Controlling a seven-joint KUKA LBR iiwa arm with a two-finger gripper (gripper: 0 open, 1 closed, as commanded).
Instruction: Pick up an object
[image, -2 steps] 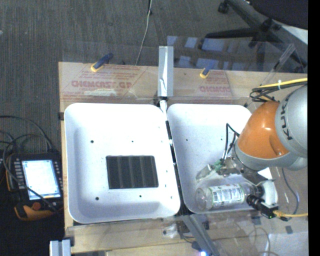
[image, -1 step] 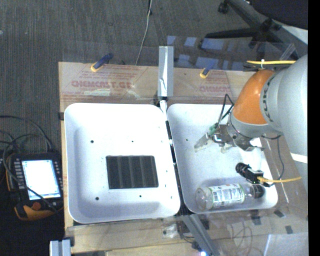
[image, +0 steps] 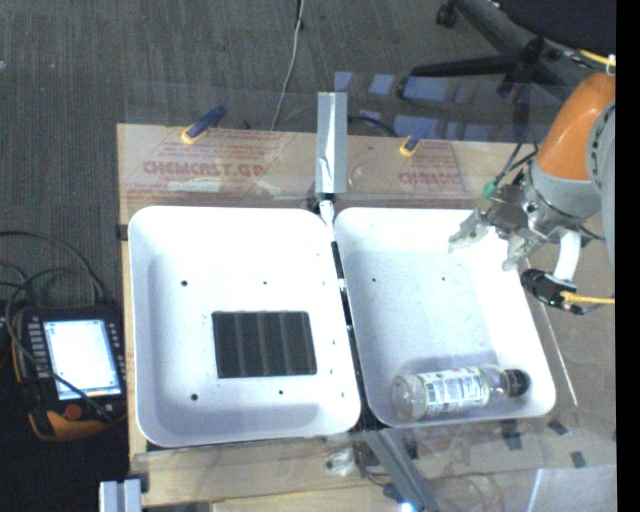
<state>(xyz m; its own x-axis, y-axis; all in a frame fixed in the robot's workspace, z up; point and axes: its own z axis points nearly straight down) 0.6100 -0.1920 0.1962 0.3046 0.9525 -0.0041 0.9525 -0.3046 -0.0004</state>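
A clear plastic bottle (image: 456, 388) with a white label and a dark cap lies on its side along the front edge of the right bin (image: 420, 300). A dark ribbed rectangular pad (image: 264, 343) lies flat in the middle of the left bin (image: 170, 260). My gripper (image: 492, 236) hangs over the right bin's far right corner, well behind the bottle, its two fingers spread open and nothing between them.
The grey arm with its orange band (image: 580, 120) comes in from the right above the right bin's edge. A metal post (image: 330, 145) stands behind the seam between the bins. A handheld screen unit (image: 72, 360) lies on the floor at left.
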